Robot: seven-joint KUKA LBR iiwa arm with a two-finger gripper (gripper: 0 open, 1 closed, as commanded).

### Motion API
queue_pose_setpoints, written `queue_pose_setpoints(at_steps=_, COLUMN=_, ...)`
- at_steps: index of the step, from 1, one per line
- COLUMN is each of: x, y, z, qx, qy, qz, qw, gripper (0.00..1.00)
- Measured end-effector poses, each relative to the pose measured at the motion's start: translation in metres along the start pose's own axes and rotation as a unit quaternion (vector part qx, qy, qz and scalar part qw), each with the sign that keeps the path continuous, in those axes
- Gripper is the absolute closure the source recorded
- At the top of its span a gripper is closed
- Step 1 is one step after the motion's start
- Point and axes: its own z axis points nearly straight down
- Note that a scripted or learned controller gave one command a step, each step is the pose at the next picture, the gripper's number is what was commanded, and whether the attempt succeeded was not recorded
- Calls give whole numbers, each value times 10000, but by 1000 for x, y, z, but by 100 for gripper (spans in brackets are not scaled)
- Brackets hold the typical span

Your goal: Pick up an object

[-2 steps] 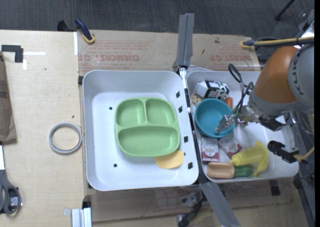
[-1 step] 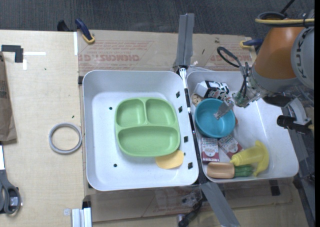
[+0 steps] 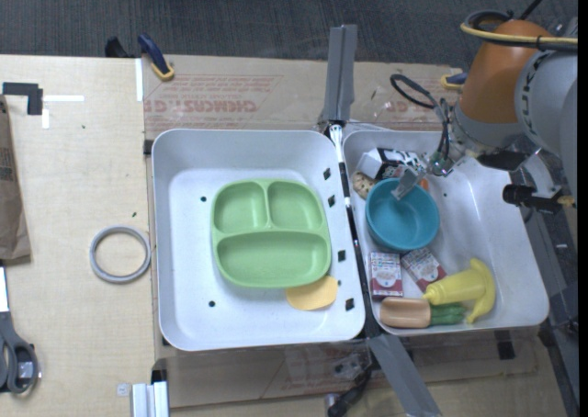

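Two white bins sit side by side on the desk [image 3: 73,130]. The left bin [image 3: 175,222] holds a green divided plate [image 3: 271,231] in its middle, with a flat yellow piece [image 3: 312,295] touching the plate's near right corner. The right bin [image 3: 519,287] is crowded: a blue bowl [image 3: 402,220] near its left wall, two small red-and-white packets [image 3: 402,270] just in front of the bowl, a yellow banana-like toy [image 3: 464,288] and a hot-dog toy [image 3: 405,313] at the near edge, and black-and-white items [image 3: 390,161] toward the far left corner. The arm comes in from the right, its orange band over the far right corner of that bin, and the tool [image 3: 411,183] hangs at the far rim of the blue bowl, apparently dipping into it. Whether it is spread or pressed together cannot be told from here; the grey tip is small and blurs against the bowl. Nothing is seen caught in it. The step in hand looks like the reach and descent onto a target, probably the bowl's rim or something beside it. The next move calls for closing firmly on that rim, then lifting straight up. A thin curved wall could slip free, and the packets close by may be nudged.
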Motion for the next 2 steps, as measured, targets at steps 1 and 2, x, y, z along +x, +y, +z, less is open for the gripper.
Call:
queue_pose_setpoints(at_steps=1, x=16, y=-25, z=-25, qx=-5, qy=3, qz=894, qw=9960, gripper=0)
queue_pose_setpoints(at_steps=2, x=15, y=-26, z=-34, qx=-6, qy=-3, qz=893, qw=9960, gripper=100)
